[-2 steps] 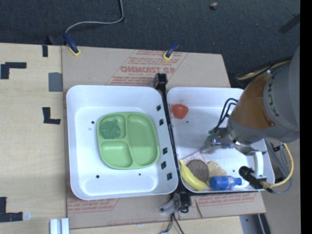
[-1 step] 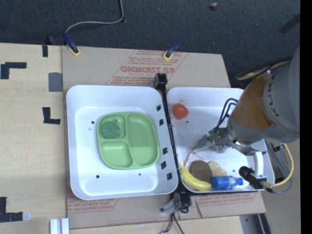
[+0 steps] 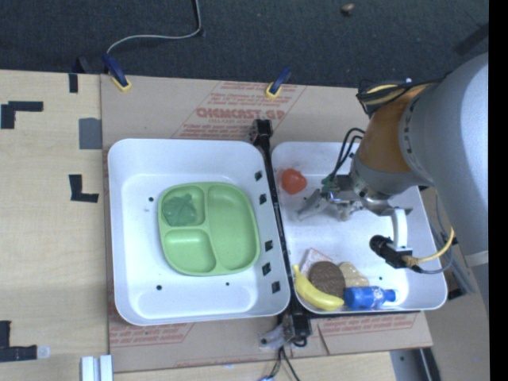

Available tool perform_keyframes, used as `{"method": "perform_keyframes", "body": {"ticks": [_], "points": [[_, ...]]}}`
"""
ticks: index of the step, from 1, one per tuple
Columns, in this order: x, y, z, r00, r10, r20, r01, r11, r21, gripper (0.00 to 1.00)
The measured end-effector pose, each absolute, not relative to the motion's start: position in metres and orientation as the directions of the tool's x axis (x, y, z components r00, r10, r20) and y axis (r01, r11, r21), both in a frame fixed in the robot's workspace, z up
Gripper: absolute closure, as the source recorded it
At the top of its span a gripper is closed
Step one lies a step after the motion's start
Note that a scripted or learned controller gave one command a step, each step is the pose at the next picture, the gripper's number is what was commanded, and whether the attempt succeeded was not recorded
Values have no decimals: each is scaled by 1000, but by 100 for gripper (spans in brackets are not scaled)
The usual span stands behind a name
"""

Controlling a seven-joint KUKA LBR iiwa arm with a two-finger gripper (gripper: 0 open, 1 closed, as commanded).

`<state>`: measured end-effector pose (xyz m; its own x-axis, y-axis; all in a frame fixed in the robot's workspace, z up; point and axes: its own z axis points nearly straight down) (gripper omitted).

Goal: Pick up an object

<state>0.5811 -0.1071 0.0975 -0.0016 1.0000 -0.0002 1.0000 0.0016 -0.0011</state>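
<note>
Nearest the camera, along the front wall of the right bin (image 3: 429, 298), lies a small huddle of things: a yellow banana (image 3: 316, 294) curving along the front left corner, a brown round cookie-like disc (image 3: 326, 276) touching it from behind, a pale wrapper or card (image 3: 316, 257) partly under the disc, and a blue bottle (image 3: 368, 297) lying on its side just right of the banana's tip.

Farther in, over the middle of that bin, is my gripper (image 3: 308, 207), with my fingers pointing left toward the divider between the bins. They look spread apart with nothing between them, though they are small and dark against the white floor, so I am only fairly sure of the gap. Behind them my wrist carries the orange band (image 3: 385, 137), and the grey arm (image 3: 468, 133) fills the right side.

Just beyond my fingertips, near the back left corner of the right bin, sits a red tomato-like ball (image 3: 294, 181), close to me but not touched.

In the left bin (image 3: 127, 213) rests a green divided plate (image 3: 210, 227), with a green crumpled lump (image 3: 184, 207) in its back left compartment.
</note>
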Motion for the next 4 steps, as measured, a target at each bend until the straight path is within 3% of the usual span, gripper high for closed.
{"method": "perform_keyframes", "body": {"ticks": [1,4], "points": [[658,-106,83,-12,1000,14,998,13,-65,0],[658,-102,83,-8,1000,4,998,8,-64,0]]}}
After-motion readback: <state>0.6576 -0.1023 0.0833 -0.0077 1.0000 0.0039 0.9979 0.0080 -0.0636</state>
